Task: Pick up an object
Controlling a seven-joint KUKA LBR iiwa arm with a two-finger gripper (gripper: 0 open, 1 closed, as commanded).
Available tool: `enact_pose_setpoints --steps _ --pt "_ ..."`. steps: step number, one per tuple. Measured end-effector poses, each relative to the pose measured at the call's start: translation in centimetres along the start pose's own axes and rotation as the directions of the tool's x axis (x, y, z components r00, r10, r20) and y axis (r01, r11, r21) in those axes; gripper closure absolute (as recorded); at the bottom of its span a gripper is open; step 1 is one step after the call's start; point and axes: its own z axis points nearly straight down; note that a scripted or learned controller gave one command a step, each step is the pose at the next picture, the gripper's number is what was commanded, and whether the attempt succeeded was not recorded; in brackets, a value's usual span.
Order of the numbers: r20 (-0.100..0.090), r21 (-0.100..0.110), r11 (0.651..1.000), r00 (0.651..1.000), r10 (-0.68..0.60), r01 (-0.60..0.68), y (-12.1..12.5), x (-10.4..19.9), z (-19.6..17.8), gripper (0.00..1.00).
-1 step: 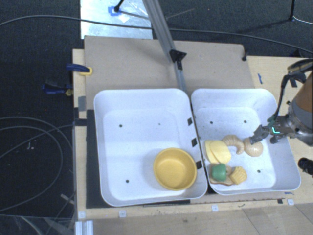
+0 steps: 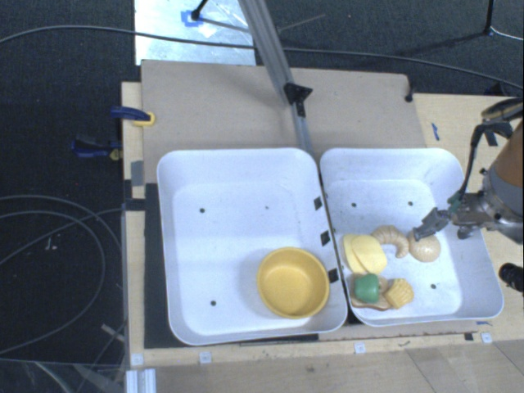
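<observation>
**Crowded toys invite a slipped grasp**

The gripper (image 2: 427, 228) hangs low over the right white plastic bin (image 2: 458, 166), beside a smooth tan croissant-shaped toy (image 2: 393, 240) and a pale round bun (image 2: 425, 249) near its front edge. Its opening I cannot tell. Rounded, glossy shapes may roll away; neighbours may jam.
</observation>
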Motion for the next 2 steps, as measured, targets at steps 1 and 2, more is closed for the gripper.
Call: enact_pose_setpoints --steps 1,2 --pt "-0.001 0.004 1.000 1.000 0.004 -0.004 0.7 -0.1 6.0 0.00" --pt "0.007 -0.007 1.000 1.000 0.007 -0.007 0.9 -0.4 10.1 0.00"
